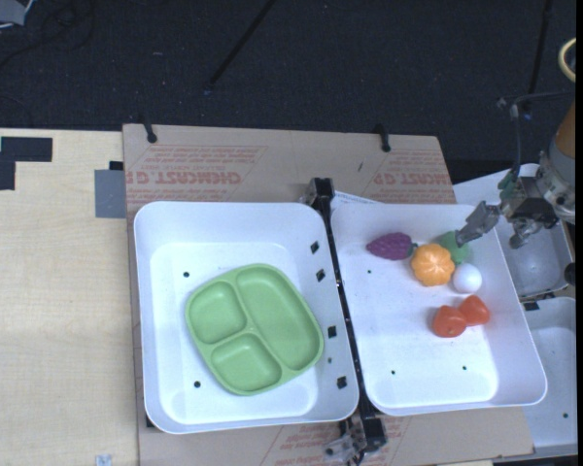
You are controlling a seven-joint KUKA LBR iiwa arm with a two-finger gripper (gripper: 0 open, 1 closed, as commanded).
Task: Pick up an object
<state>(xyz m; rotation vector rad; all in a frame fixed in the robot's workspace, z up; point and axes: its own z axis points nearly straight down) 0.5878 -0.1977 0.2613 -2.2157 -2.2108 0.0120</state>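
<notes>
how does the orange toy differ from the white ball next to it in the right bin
The orange toy is orange and clearly bigger; the white ball is plain white and smaller. The orange toy has a ridged, lumpy surface, while the white ball looks smooth. The orange toy lies nearer the purple item; the white ball lies nearer the bin's right wall. Both are roundish and lie in the right bin, touching or almost.

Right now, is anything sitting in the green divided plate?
No. The green divided plate in the left bin has all three compartments bare; the toy foods, like the orange one, lie in the right bin.
</notes>
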